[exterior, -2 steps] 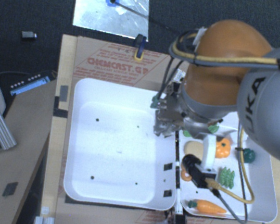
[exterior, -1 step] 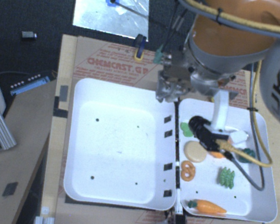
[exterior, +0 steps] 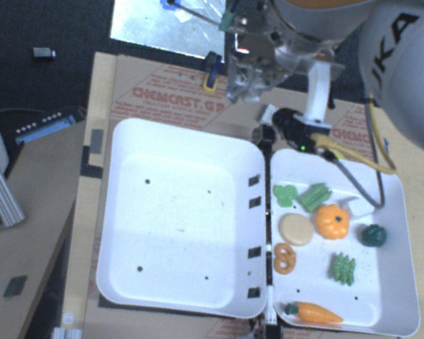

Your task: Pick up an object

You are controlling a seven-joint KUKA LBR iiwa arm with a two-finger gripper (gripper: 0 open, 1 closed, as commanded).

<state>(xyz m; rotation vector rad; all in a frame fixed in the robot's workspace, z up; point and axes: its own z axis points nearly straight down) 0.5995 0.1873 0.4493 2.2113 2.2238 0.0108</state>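
Two shallow white plastic bins sit side by side — the left bin (exterior: 177, 215) and the right bin (exterior: 396, 290).

The toy food items number eight, one of each kind:
- one round orange pumpkin (exterior: 331, 221)
- one long orange carrot with a green top (exterior: 314, 313)
- one pale cream disc-shaped cookie (exterior: 296, 229)
- one small brown twisted pretzel (exterior: 284, 258)
- one dark green round vegetable (exterior: 374, 235)
- one light green leafy piece (exterior: 285, 193)
- one green elongated pod (exterior: 315, 195)
- one green ridged bunch (exterior: 342, 269)
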